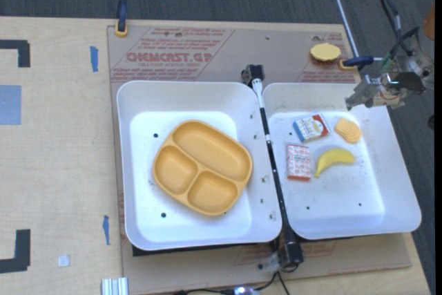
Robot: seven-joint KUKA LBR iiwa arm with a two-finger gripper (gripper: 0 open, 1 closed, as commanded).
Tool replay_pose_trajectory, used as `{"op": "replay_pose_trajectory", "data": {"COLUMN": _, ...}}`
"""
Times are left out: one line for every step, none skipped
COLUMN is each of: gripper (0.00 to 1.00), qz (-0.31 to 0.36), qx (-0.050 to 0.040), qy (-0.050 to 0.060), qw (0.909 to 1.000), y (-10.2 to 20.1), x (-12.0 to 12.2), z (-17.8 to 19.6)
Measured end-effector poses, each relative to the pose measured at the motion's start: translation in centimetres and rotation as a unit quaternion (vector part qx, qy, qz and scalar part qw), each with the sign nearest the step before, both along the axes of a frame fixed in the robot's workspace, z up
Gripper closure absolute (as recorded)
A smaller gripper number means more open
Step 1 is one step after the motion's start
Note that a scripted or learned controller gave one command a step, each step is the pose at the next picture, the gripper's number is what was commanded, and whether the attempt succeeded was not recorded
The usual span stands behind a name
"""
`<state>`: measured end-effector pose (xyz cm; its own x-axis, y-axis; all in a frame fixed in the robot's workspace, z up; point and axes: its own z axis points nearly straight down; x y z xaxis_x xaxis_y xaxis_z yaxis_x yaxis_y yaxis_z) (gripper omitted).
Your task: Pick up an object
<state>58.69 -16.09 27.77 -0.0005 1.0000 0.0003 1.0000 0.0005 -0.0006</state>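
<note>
Your pincer hangs at the upper right corner of the right bin, over its far rim, with the arm's wrist coming in from the right edge of the view. You cannot tell from here whether it is spread or pressed together, and nothing shows between its tips.

You have open room in the right bin: the near half of its floor is bare white, and all four things sit in the far half. A small blue and red packet lies nearest the centre, with a yellow waffle-textured piece just beside it to the right, closest to your pincer. Below them a red and white carton lies flat near the left wall, and a yellow banana lies just to its right, apart from the carton and well clear of the right wall.

The left bin holds a yellow divided plate with three compartments, set at a slant and taking up most of the floor. The two bins meet along a dark seam between them.

Behind the right bin, on the brown board that lies on the desk, a round yellow piece sits outside both bins, near a blue clamp.
</note>
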Motion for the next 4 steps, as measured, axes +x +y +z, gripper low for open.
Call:
{"op": "replay_pose_trajectory", "data": {"gripper": 0.00, "qz": 0.000, "qx": 0.0001, "qy": 0.001, "qw": 1.0000, "y": -1.0, "x": 1.9, "z": -13.4}}
{"op": "replay_pose_trajectory", "data": {"gripper": 0.00, "qz": 0.000, "qx": 0.0000, "qy": -0.003, "qw": 1.0000, "y": 1.4, "x": 2.3, "z": -18.8}}
{"op": "replay_pose_trajectory", "data": {"gripper": 0.00, "qz": -0.001, "qx": -0.0013, "qy": -0.006, "qw": 1.0000, "y": 4.6, "x": -1.8, "z": -18.9}}
{"op": "replay_pose_trajectory", "data": {"gripper": 1.00, "qz": -0.001, "qx": -0.0009, "qy": -0.004, "qw": 1.0000, "y": 4.6, "x": -2.0, "z": -18.2}}
